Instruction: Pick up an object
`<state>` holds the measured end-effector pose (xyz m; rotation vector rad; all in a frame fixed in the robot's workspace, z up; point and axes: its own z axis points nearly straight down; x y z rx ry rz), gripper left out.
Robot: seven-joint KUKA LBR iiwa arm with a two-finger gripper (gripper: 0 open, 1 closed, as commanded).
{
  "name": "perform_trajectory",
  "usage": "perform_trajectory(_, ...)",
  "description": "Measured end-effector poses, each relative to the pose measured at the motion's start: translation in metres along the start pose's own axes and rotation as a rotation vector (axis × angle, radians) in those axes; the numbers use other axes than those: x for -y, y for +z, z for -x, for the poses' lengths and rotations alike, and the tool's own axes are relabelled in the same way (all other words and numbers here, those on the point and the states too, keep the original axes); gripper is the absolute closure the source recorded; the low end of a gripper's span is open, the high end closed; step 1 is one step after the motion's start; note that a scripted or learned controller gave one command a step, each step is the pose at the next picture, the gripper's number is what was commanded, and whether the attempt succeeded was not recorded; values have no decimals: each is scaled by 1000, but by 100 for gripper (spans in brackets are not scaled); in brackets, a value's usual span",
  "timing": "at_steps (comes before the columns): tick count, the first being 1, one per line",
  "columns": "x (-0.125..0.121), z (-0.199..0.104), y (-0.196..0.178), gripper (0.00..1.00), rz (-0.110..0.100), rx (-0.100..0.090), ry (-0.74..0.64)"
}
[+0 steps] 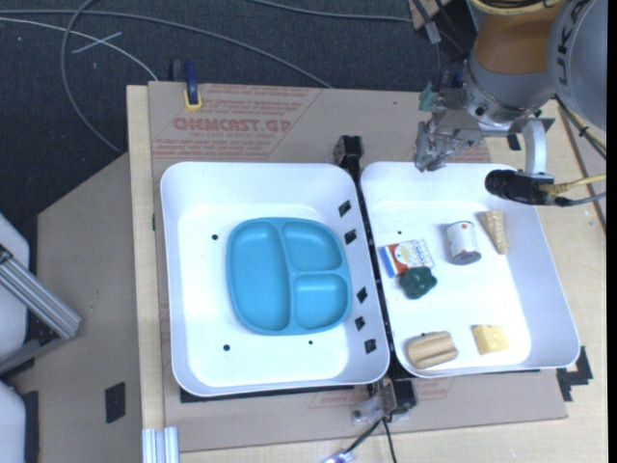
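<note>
1. Gripper [434,154] hangs at the far edge of the right bin [540,287], near that bin's far left corner, on the grey arm [511,27] with its orange band. How far it is open cannot be told, and no object is seen in its hold.
2. Objects for picking lie in the right bin. A red, white and blue packet [407,256] sits near the bin's left edge, about halfway along it, and a dark green lump [418,282] touches the packet's near side.
3. A small white can [463,242] lies just right of the packet, apart from it. A pale cone [495,231] lies just beside the can, toward the bin's right edge.
4. A tan roll-shaped piece [431,349] lies by the near edge, toward the near left corner. A yellow block [491,339] lies near it on the right, not touching it.
5. The left bin [193,258] carries a blue divided plate [288,275] at its middle, with three compartments.
6. Both bins rest on a brown board [231,123] with red lettering, and a blue and yellow clamp [192,85] grips the board's far edge near its far left corner.
</note>
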<state>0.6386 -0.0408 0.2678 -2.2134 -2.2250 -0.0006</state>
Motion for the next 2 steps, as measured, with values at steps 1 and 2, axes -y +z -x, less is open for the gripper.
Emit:
perform_trajectory(1,0,-63,14,100,-2,-1,-1)
perform_trajectory(2,-2,-118,22,100,0,0,-1)
